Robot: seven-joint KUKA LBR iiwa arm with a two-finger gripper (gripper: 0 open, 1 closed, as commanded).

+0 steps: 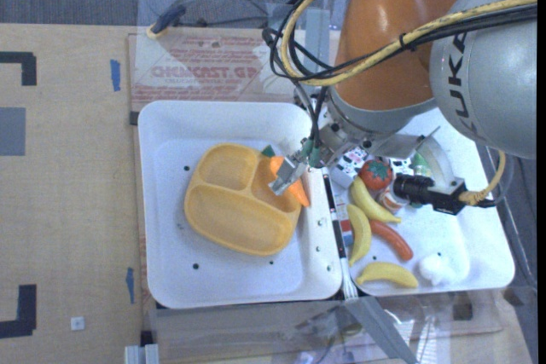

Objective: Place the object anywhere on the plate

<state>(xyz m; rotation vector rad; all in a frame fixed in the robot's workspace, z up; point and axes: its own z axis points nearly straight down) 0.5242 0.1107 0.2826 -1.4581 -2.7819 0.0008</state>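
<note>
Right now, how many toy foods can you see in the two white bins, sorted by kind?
Bananas: 3
Carrots: 1, at the plate's edge by the hand
Tomatoes: 1
Sausages: 1
Total: 6

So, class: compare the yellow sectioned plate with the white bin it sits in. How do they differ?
Colour: the yellow sectioned plastic plate is yellow, while the shallow white bin on the left is white. Size: the plate is smaller and lies inside the bin. Inside: the plate is split into compartments, while the bin's floor is one open area. Pose: the plate sits turned at an angle to the bin's walls. Both are shallow, with rounded corners.
</note>
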